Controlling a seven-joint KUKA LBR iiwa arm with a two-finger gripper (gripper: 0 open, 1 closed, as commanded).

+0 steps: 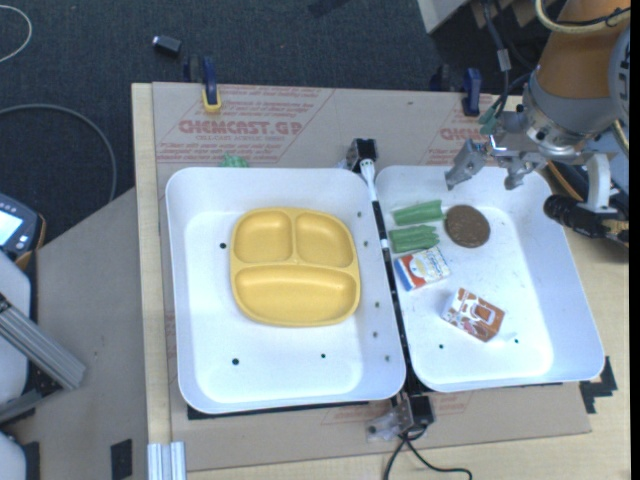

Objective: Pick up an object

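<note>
You have the arm [575,58] reaching in from the right, its orange band high in the corner and the grey wrist just below it, with the gripper [490,168] hanging over the far edge of the right bin [560,298]. Its two fingers [462,168] are spread apart and nothing sits between them, so you are looking at released jaws that grasp no object. The things you could pick all lie in that right bin, toward its left half. Two green pieces sit side by side near the dividing edge: the upper green piece [417,212] and the lower green piece [412,237], lying roughly parallel and just apart. A round brown disc [467,226] rests just right of them, nearest the gripper but below it in the view and not touching the fingers. Below the green pieces you see a small flat packet with red and blue print [422,267], and further toward the near side a crumpled orange and white wrapper [474,315], well apart from the gripper. In the left bin [190,308] a yellow divided plate [295,266] lies flat with three compartments. Both bins rest on a brown board [270,118] held by clamps at its far edge.
</note>
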